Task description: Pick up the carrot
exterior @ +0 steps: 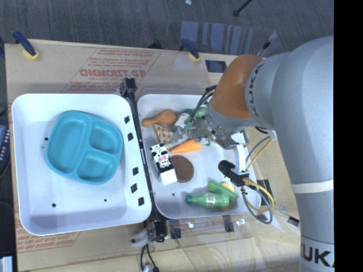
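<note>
Over the right bin (pixel 170 205), the gripper (pixel 191 132) is hovering just above the carrot (pixel 186 147), grip state impossible to tell, with waffle (pixel 163 134) and chocolate cookie (pixel 182 168) crowding close, risking a snagged neighbour or a missed grab.

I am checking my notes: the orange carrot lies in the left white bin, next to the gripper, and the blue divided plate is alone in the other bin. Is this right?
Not quite. The camera view shows the orange carrot in the right white bin, next to the gripper; the blue divided plate is alone in the left white bin.
</note>
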You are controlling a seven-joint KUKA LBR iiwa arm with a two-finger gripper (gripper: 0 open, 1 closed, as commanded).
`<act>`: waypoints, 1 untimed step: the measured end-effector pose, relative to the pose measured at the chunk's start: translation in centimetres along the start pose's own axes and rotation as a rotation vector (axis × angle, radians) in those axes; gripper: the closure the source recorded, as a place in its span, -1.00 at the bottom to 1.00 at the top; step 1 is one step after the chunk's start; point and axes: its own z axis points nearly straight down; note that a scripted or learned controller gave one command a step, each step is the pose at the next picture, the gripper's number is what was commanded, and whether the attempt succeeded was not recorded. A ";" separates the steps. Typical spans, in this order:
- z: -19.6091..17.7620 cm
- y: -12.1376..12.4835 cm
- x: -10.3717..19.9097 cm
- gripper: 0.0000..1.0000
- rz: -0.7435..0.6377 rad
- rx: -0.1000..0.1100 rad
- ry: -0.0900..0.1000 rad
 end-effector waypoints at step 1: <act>-1.3 0.2 -0.3 1.00 -0.007 -0.004 -0.007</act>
